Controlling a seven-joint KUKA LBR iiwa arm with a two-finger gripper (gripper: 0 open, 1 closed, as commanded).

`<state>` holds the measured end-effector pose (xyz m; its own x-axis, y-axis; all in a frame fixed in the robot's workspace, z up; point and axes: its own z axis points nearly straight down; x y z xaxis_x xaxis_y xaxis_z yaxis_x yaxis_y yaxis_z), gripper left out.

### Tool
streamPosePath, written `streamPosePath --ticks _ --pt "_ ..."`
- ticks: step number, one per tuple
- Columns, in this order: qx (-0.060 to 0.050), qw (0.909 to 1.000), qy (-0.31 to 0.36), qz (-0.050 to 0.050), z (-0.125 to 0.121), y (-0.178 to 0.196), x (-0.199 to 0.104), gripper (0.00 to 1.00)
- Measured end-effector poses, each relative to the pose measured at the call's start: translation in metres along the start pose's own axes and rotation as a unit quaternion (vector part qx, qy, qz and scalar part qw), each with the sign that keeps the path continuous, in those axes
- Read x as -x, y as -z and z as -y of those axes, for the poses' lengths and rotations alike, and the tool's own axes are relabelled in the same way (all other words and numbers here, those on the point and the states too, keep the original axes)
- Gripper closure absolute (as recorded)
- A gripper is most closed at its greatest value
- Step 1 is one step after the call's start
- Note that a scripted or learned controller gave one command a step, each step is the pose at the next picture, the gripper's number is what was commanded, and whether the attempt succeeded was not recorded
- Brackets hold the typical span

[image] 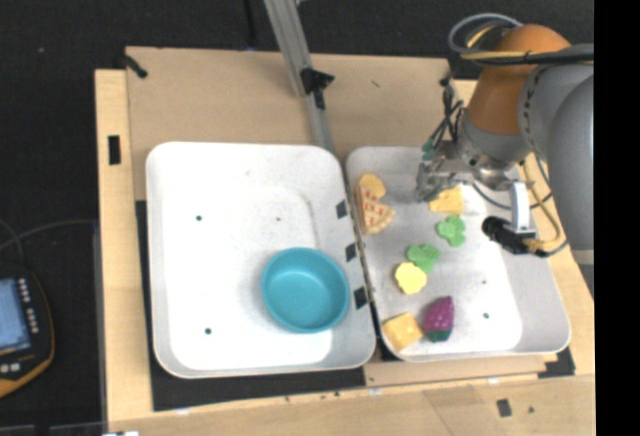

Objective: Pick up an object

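Yellow plastic, a small flat piece (pixel 447 201), lies near the far edge of the right white bin (pixel 540 319), and the grey arm's two-finger gripper (pixel 434 182) hangs just at its left end, low over the bin floor. Whether the gripper is apart or together cannot be told from this slant. That yellow piece looks like the likely target. To take it well, I judge the tool should centre over the piece, not its end, and go straight down. A green leafy toy (pixel 452 230) sits just nearer, so it should stay clear. The blue round bowl (pixel 300 289) rests in the left white bin (pixel 200 194).
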<state>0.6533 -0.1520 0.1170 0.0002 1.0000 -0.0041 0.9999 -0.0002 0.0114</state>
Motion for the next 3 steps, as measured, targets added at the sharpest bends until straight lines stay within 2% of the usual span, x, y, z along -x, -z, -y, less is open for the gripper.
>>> streamPosePath --ticks 1,3 --pt "-0.005 1.0 0.002 -0.002 -0.002 0.044 -0.006 1.0" --pt "-0.002 1.0 0.002 -0.001 -0.008 0.164 -0.002 1.0"
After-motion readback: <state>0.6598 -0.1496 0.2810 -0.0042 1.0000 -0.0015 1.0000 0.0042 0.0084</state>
